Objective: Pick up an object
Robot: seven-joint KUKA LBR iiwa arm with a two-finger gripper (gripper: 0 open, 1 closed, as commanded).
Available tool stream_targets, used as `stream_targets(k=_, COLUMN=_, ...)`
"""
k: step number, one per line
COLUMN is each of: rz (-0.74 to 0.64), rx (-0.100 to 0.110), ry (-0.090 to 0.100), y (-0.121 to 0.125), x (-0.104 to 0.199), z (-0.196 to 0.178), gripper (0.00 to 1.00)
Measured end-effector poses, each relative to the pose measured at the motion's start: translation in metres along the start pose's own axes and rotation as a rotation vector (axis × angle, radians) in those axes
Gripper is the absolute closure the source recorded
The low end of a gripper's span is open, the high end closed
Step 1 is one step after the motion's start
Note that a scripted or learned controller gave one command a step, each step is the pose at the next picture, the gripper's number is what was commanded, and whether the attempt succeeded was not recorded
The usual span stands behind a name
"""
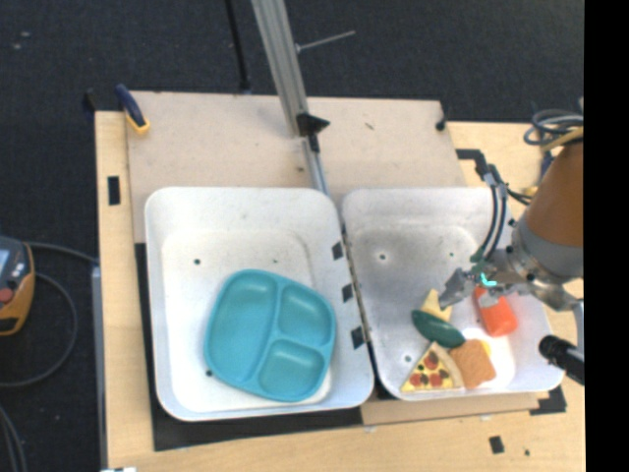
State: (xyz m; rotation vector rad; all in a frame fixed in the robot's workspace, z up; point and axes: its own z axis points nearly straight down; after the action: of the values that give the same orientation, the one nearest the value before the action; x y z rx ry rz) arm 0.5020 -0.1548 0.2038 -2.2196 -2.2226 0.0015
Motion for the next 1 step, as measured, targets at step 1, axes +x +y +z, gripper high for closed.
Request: stream_targets(k=1, rz=0.000, rx=-0.002, ry=0.000, y=0.0006, x=-0.0001, z=-0.0008, gripper=0.00)
